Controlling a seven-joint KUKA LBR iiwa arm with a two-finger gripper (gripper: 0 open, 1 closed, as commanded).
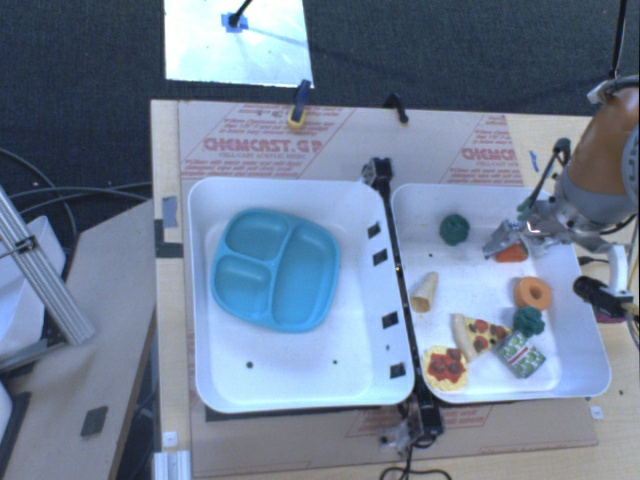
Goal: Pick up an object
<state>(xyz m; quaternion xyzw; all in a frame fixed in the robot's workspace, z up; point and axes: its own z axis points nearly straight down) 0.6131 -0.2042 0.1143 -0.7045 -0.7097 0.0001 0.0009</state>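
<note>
On cardboard [300, 143] behind bins, red "CHEMCAST GP" print, jaws [512, 240] over orange-red toy [512, 254], grip state unclear.

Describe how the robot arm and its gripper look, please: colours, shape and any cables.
The arm enters from the right: a rounded orange band above a grey wrist section. The gripper is small, metallic grey, with pale parts. Thin dark cables run beside the wrist.
</note>
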